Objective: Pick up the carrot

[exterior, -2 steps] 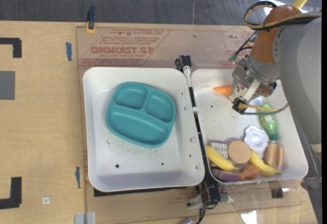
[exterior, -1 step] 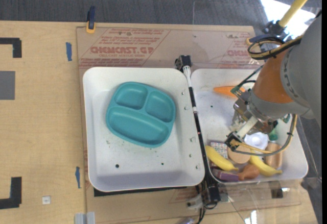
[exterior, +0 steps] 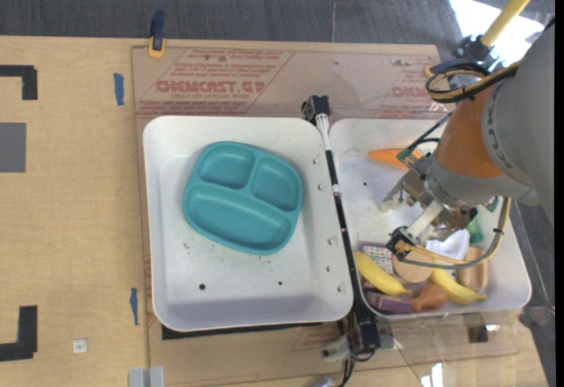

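The carrot (exterior: pixel 386 156) is orange with a bit of green at its right end. It lies near the far wall of the right bin (exterior: pixel 361 143), a little right of the divider. My gripper (exterior: pixel 404 193) hangs over the middle of that bin, just in front of the carrot and slightly to its right, under the orange-banded wrist (exterior: pixel 467 152). Nothing visibly sits in the gripper, and the carrot looks apart from it. The arm hides the right part of the bin.
A teal divided plate (exterior: pixel 244 196) lies in the left bin (exterior: pixel 167 226). Crowding the right bin's near end are two bananas (exterior: pixel 374 271) (exterior: pixel 458 288), a purple eggplant (exterior: pixel 392 304), a brown piece (exterior: pixel 429 295), a tan disc (exterior: pixel 412 272) and a white piece (exterior: pixel 451 244).
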Action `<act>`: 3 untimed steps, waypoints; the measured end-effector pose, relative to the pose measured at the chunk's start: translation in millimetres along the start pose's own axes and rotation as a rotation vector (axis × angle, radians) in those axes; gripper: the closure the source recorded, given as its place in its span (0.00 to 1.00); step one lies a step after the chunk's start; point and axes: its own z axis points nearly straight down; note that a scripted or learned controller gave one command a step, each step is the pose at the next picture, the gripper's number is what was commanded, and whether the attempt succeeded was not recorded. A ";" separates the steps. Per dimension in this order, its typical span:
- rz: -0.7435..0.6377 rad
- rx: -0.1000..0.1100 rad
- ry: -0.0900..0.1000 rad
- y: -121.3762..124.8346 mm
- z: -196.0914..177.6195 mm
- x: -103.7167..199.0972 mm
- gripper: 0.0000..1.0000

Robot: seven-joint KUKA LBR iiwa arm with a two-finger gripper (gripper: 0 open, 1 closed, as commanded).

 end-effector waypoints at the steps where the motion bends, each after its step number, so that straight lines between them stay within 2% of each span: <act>1: 0.178 0.008 -0.015 61.9 2.8 59.1 0.00; 2: 0.170 0.006 -0.018 62.8 -9.3 59.4 1.00; 3: 0.171 0.007 -0.020 62.4 -8.4 59.2 0.00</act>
